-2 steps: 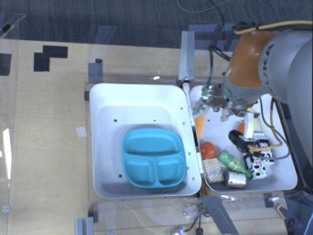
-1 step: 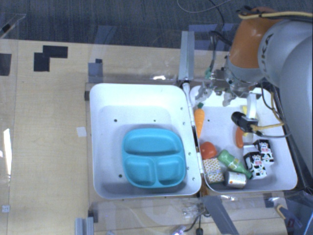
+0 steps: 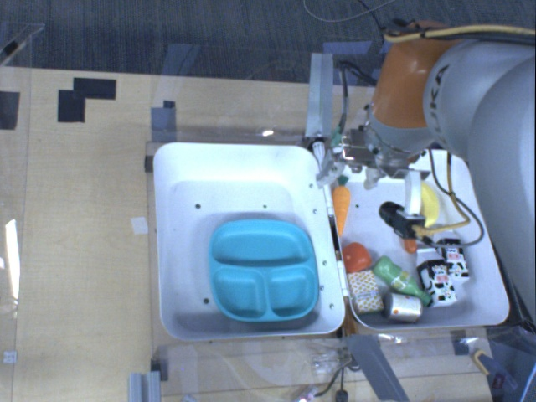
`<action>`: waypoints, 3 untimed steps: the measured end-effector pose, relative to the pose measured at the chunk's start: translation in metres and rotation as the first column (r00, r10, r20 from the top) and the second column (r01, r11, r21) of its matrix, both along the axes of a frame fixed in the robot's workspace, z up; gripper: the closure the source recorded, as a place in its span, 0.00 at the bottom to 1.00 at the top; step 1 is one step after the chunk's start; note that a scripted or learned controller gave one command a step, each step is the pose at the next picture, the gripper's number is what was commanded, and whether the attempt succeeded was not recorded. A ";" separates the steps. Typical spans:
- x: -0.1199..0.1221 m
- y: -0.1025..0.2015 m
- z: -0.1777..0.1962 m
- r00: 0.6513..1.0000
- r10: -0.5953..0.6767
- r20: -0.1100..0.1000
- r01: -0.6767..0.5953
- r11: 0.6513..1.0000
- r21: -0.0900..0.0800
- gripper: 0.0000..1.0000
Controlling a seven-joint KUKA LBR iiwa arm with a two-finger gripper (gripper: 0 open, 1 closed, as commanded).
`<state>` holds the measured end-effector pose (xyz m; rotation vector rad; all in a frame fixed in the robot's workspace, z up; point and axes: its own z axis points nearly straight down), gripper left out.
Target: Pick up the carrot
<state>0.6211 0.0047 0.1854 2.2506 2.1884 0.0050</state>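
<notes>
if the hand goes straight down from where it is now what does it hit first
Most likely the carrot, which lies just below the hand by the right bin's left wall, though depth is hard to judge.

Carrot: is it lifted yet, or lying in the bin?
Lying in the right bin, along its left wall. The carrot rests lengthwise just below the claw; nothing visibly grips it.

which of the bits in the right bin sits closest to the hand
The carrot, lying along the bin's left wall right below the hand. The red tomato and green bottle lie farther toward the front.
</notes>
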 end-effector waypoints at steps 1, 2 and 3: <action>-0.017 -0.015 0.000 1.000 0.016 -0.001 -0.016 1.000 0.000 0.00; 0.025 -0.034 0.001 1.000 0.016 0.001 -0.016 1.000 -0.001 0.00; -0.013 -0.014 0.000 0.999 0.053 0.000 -0.053 0.999 0.000 0.00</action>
